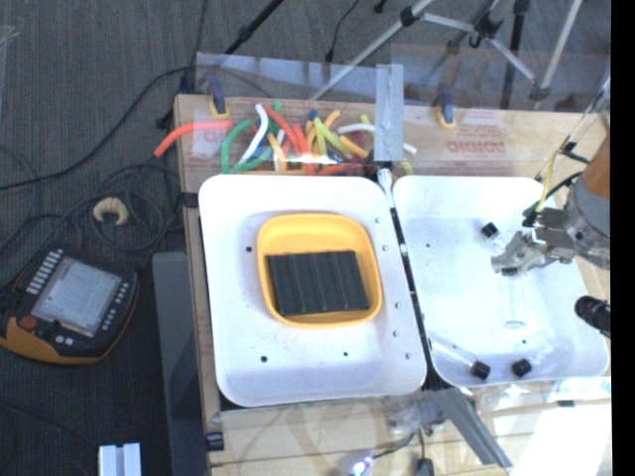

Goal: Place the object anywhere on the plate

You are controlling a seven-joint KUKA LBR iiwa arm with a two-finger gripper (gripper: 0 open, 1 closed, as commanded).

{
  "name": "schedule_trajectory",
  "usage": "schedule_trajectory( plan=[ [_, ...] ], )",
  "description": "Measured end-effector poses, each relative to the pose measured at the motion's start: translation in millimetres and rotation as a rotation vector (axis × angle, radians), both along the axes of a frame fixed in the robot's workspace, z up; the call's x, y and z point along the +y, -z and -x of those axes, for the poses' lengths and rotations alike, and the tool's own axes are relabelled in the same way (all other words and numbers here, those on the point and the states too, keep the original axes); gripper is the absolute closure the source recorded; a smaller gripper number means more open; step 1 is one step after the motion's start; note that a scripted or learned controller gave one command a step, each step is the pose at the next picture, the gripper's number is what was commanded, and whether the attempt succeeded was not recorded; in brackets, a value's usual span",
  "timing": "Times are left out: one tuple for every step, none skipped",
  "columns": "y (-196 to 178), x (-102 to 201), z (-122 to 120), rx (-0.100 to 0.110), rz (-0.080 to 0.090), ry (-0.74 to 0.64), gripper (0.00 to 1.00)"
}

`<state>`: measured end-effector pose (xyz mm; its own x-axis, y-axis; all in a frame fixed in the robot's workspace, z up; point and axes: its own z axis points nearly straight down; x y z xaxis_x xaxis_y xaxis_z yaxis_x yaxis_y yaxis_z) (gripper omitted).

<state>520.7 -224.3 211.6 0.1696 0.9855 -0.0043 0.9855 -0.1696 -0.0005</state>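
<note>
A yellow plate [270, 241] lies in the left bin [228, 345], with a dark ridged slab [317, 283] covering its middle. My gripper [513, 259] reaches in from the right and hangs low over the right bin [446, 296], near its middle right. A small black block [489, 230] rests just up and left of the gripper, apart from it. Below the gripper a clear, hard-to-read piece [514, 312] lies on the bin floor. Nothing shows between the gripper's tips.
Two more small black blocks [480, 370] [520, 367] sit near the right bin's front edge beside a clear rod [448, 348]. Coloured tubes [288, 139] are piled behind the left bin. A teach pendant [67, 303] lies on the floor at left.
</note>
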Motion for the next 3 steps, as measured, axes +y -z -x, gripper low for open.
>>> schedule_trajectory(
  plan=[
    [34.2, 30.7, 30.5, 0.001, -0.005, -0.201, 1.0],
    [-29.4, 50.8, 35.2, -0.002, -0.004, -0.389, 1.0],
    [46.9, 82.3, 36.4, 0.002, -0.007, -0.588, 1.0]
  ],
)
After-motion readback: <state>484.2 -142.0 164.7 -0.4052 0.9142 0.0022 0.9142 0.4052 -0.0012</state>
